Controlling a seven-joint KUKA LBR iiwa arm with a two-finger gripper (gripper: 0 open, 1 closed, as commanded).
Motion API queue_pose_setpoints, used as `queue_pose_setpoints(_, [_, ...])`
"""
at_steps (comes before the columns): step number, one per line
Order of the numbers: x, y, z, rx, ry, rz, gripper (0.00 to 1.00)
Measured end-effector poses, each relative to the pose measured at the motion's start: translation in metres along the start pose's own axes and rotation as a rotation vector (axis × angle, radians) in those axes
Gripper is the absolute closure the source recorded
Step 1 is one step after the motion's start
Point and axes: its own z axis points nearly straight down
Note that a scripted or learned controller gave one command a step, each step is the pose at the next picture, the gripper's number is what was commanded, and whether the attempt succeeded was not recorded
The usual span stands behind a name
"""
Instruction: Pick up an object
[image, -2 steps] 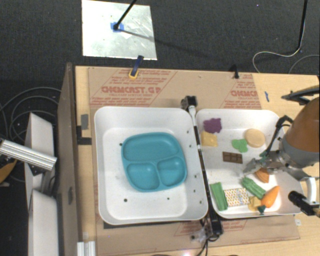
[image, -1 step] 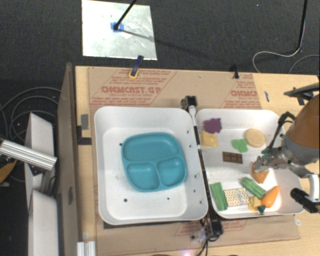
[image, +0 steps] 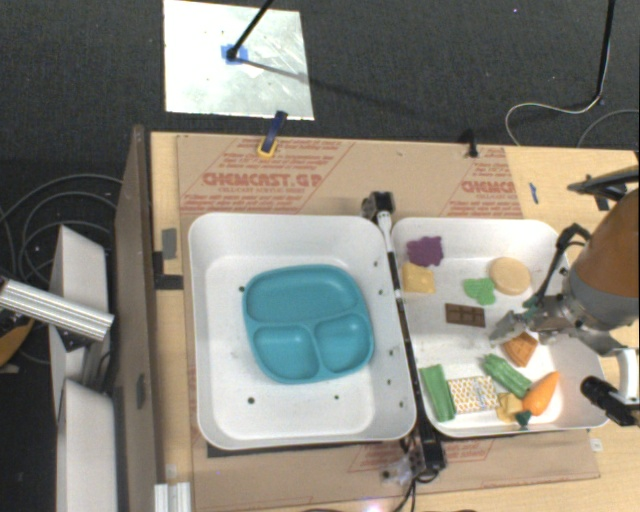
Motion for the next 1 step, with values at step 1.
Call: queue_pose_setpoints(1, [0.0000,0.0010,-0.0107,-0.003,0.000,-0.002,1.00])
